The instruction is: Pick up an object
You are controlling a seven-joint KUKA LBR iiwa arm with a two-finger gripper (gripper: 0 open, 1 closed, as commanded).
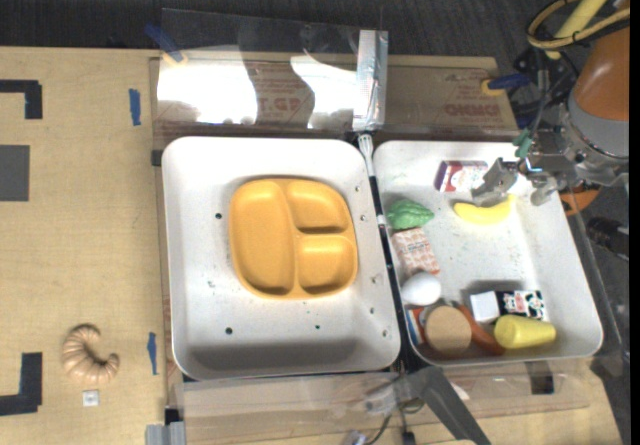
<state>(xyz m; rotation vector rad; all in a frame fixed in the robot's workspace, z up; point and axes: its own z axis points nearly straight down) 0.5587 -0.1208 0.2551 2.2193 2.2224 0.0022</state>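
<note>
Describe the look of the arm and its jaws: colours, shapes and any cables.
The arm comes in from the right: a rounded orange band over a grey wrist section. The gripper is dull grey metal, small and blocky, with short dark-tipped jaws. Yellow and black cables loop behind the arm, and a small green mark sits near the wrist.

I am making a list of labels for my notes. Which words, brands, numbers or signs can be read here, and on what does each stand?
Brown cardboard wall behind the bins: red print, mirrored and too blurred to read.
Small red-and-white packet: print too small to read.
Black-and-white carton: pattern, no legible words.
Nothing can be quoted with confidence.
</note>
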